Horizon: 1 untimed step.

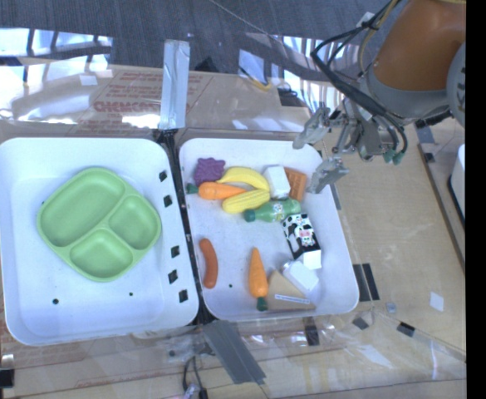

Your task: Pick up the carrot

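My gripper (319, 155) hangs over the upper right corner of the right bin (342, 260), with its two fingers apart and nothing between them. There are two orange pieces that may be the carrot. One carrot (257, 274) lies alone on the bin floor near the front wall, at about seven o'clock from my fingers and well apart from them. Its long axis runs nearly from twelve to six, with what looks like a green end at six. The other orange piece (220, 191) lies at about nine o'clock from me, pressed against the yellow banana (244, 177) and the corn (244, 201), with its long axis across the bin. I think the lone one is easier, because it has free space around it. My wrist is partly covered by cables (346, 56), and the far fingertip is hard to see against the bin rim.
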Available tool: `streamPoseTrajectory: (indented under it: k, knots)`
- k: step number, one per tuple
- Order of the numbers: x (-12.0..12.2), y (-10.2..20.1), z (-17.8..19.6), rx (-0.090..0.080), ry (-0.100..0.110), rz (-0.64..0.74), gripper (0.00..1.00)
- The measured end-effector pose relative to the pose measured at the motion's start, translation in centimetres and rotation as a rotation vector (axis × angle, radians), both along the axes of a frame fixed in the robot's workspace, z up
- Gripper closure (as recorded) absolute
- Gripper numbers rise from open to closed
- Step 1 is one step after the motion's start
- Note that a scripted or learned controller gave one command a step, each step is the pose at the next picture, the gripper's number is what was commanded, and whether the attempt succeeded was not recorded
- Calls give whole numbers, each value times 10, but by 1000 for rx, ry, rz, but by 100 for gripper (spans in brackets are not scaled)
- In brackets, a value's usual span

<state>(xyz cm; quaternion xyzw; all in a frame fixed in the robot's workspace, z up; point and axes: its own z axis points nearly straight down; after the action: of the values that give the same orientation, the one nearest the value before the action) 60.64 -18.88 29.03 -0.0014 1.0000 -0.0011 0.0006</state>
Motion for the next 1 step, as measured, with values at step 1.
streamPoseTrajectory:
  k: [1]
  knots:
    - [-60, 3, -151, 4, 9, -216, 0]
